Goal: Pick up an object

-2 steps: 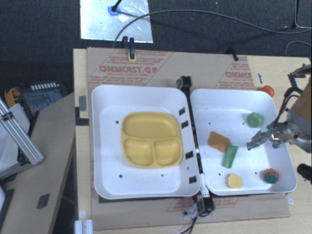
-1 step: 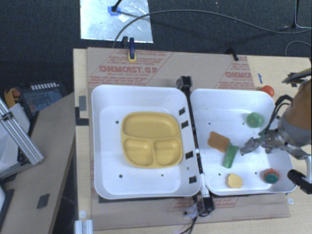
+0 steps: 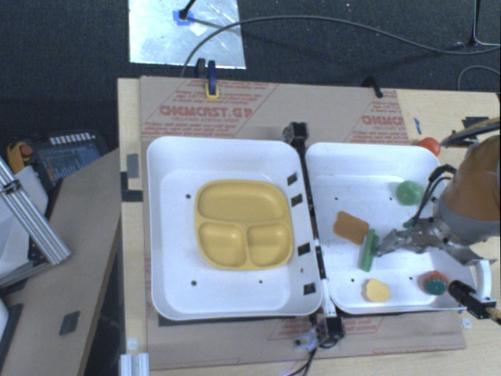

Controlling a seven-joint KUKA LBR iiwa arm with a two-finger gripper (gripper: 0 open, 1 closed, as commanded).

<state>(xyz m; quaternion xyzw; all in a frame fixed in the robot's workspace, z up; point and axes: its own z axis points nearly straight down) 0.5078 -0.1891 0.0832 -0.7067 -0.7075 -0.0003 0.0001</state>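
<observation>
In the right bin (image 3: 368, 163) lie a brown block (image 3: 351, 226), a green stick (image 3: 367, 250), a green ball (image 3: 408, 192), a yellow piece (image 3: 376, 291) and a small teal and orange item (image 3: 434, 283). My gripper (image 3: 387, 244) is low in this bin, its tip right beside the green stick on the stick's right side and just below the brown block. I see nothing lifted off the bin floor. The arm (image 3: 470, 202) covers the bin's right part.
The left bin (image 3: 168, 210) holds a yellow divided plate (image 3: 241, 224). A black hinge strip (image 3: 307, 218) runs between the bins. Cables cross the dark floor behind the bench.
</observation>
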